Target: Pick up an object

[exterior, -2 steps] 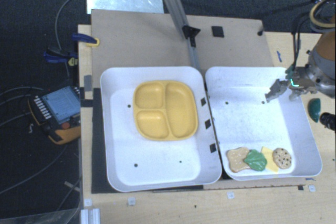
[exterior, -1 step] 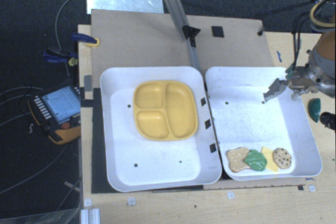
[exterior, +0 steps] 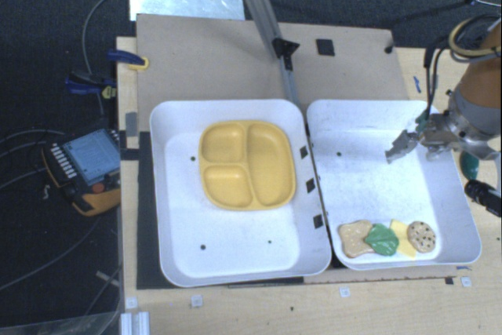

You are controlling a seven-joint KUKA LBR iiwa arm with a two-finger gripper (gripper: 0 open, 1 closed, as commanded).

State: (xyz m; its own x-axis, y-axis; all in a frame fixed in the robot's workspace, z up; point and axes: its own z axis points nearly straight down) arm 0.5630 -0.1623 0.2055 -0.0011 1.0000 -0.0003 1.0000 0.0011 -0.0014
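Grey metal jaws of the robot's gripper (exterior: pixel 398 147) are hanging over the bare upper part of the right shallow white plastic bin (exterior: pixel 353 121), holding nothing; whether they are apart or together, I cannot tell. Well below the jaws, along the bin's near wall, are lying a tan toast-shaped piece (exterior: pixel 354 238), a green leaf-shaped piece (exterior: pixel 383 239), a yellow wedge (exterior: pixel 403 233) and a round speckled cookie (exterior: pixel 422 235). Far to the jaws' left, a yellow three-compartment plate (exterior: pixel 246 165) is sitting in the left white bin (exterior: pixel 180 247).

The robot arm (exterior: pixel 478 90) was cut off by the frame's right edge, only its wrist and orange band in view. The gripper (exterior: pixel 401 145) was too small to read, its fingers indistinct. A yellow piece (exterior: pixel 401 231) lay partly hidden beneath the green item (exterior: pixel 382 239) and cookie (exterior: pixel 422 235).
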